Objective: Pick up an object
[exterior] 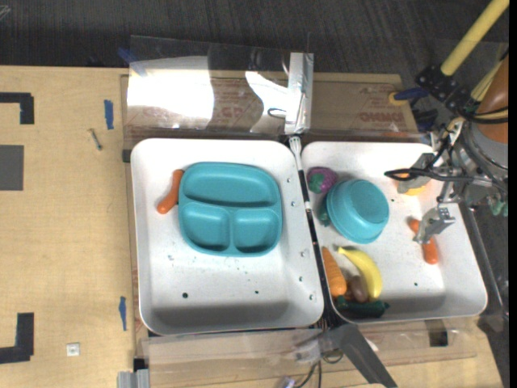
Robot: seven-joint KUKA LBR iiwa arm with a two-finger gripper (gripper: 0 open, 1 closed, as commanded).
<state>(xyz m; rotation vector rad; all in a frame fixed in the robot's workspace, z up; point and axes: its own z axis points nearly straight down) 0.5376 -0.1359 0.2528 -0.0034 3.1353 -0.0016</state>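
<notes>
In the right bin (472,285), a small orange piece (430,252) lies near the right wall, with the gripper (437,219) just above it; whether its jaws are spread or pressed together cannot be told. That bin also holds one teal bowl (358,209), one purple item (321,179), one banana (365,271), one carrot (334,272) and a yellow piece (414,189). The left bin (153,289) holds one teal divided tray (230,208) and one orange sausage-shaped toy (170,193) touching the tray's left edge. Both bins sit on the worktop (56,241).
</notes>
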